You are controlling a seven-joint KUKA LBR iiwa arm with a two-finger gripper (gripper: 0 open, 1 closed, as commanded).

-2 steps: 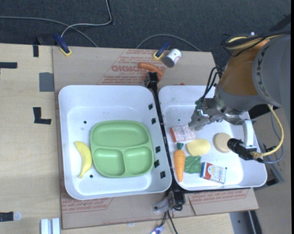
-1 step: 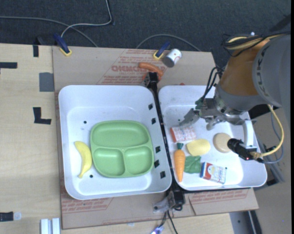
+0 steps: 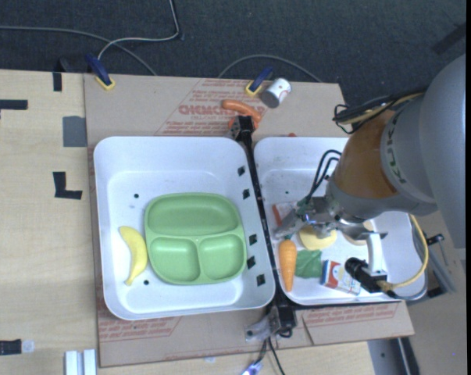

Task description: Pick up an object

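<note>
My gripper (image 3: 296,222) hangs low over the left half of the right bin (image 3: 276,166), under the arm's orange band (image 3: 364,162). Just below it lie an orange carrot (image 3: 287,264), a green block (image 3: 308,264) and a pale yellow piece (image 3: 318,239) that the wrist partly covers. A small red and white packet (image 3: 338,276) rests near the bin's front wall. The gripper's tip is close above the carrot's top end and the yellow piece; whether it touches either is unclear.
The left bin (image 3: 114,170) holds a green divided tray (image 3: 194,237) and a yellow banana (image 3: 133,254). A black divider clip strip (image 3: 253,201) runs between the bins. Cables and clamps (image 3: 243,108) lie on the cardboard behind.
</note>
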